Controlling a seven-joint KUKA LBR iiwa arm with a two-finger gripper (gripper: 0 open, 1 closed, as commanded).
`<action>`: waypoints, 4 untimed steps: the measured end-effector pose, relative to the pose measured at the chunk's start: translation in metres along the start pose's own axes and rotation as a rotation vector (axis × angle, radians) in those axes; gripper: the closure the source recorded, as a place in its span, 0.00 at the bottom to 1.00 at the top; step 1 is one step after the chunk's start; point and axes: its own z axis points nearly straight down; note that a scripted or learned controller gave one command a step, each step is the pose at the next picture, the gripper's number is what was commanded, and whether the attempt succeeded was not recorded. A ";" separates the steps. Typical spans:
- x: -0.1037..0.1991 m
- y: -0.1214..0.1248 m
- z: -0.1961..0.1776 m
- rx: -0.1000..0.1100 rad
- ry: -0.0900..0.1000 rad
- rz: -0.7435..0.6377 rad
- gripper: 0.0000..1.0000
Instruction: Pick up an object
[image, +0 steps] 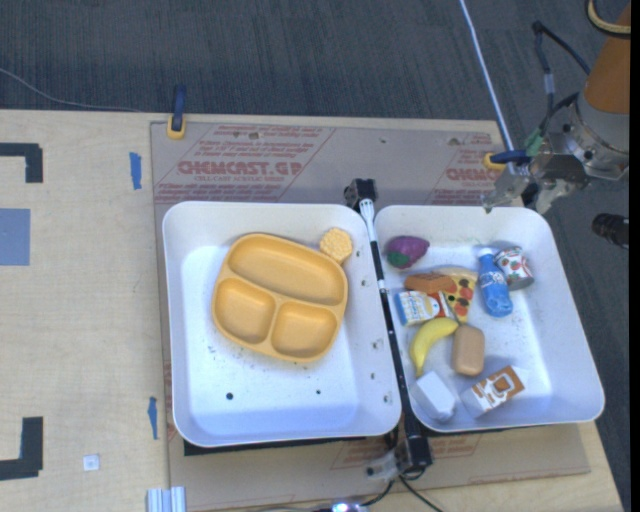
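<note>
The right bin (565, 330) holds several small toys: a purple one (407, 249), a blue bottle (492, 286), a red and white can (514, 265), a banana (430, 341), a tan bread piece (468, 351), a brown carton (495, 389) and a white block (435, 394). My gripper (518, 198) hangs above the bin's far edge, over the cardboard, up and right of the purple toy. Its two fingers stand apart with nothing between them. The orange-banded arm comes in from the upper right corner.
The left bin (190, 330) carries a yellow divided plate (280, 297) and a small yellow waffle-like round (337, 242) at the plate's far right corner. A black clamp (360, 192) sits at the far end of the seam between the bins. Cardboard lies under both bins.
</note>
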 end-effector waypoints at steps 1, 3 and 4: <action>0.001 0.019 0.153 0.002 0.001 -0.001 0.00; 0.057 -0.075 0.171 -0.012 -0.003 0.001 0.00; 0.059 -0.139 0.171 -0.017 -0.005 0.001 0.00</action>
